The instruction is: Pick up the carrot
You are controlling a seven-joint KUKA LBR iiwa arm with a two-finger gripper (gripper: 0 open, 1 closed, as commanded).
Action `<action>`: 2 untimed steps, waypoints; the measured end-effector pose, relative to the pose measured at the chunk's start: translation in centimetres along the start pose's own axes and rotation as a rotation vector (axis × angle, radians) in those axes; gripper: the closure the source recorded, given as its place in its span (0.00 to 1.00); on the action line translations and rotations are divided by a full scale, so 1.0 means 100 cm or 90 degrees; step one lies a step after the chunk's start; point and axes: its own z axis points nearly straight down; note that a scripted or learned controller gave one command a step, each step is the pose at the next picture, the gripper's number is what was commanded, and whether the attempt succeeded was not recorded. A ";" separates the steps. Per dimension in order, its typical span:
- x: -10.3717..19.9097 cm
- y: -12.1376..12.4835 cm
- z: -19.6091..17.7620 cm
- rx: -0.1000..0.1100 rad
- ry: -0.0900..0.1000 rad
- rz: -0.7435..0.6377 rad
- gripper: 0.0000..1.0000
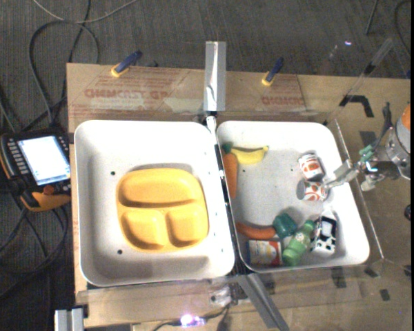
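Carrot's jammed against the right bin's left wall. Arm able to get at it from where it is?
Probably yes. The carrot lies uncovered, nothing on top, only the banana near its upper end. The bin wall beside it leaves little finger room, so a grasp may fail.

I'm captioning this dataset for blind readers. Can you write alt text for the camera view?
A carrot lies along the left wall of the right bin, beside a banana, with small cans and bottles toward the bin's lower right. The arm's hand reaches in from the right. The left bin holds a yellow tray.
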 end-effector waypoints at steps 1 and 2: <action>0.046 -0.025 0.103 0.002 0.000 0.263 0.00; 0.123 -0.013 0.153 -0.013 0.002 0.271 0.00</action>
